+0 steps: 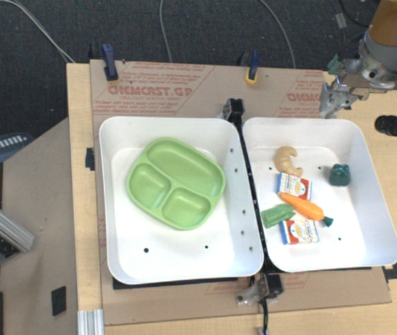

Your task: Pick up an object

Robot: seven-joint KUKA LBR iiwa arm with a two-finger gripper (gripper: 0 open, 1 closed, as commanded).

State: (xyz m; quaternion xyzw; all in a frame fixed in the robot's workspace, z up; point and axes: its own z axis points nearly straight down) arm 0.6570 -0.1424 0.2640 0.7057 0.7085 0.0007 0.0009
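Note:
My gripper (334, 105) hangs above the cardboard just beyond the right bin's (372, 187) far edge, open with nothing between its fingers. Inside the right bin, a tan croissant-shaped toy (288, 160) lies near the middle. A small printed carton (293, 185) is below it, then an orange carrot (303, 206) and a light green piece (277, 216). A second carton (300, 232) lies nearest the front. A dark green block (339, 175) sits alone toward the right wall. The gripper is well apart from all of them.
The left bin (114, 208) holds a light green divided plate (176, 183). A black clip (234, 108) stands at the far end of the seam between the bins. Blue clamps (107, 60) (252, 67) pin the cardboard at the back.

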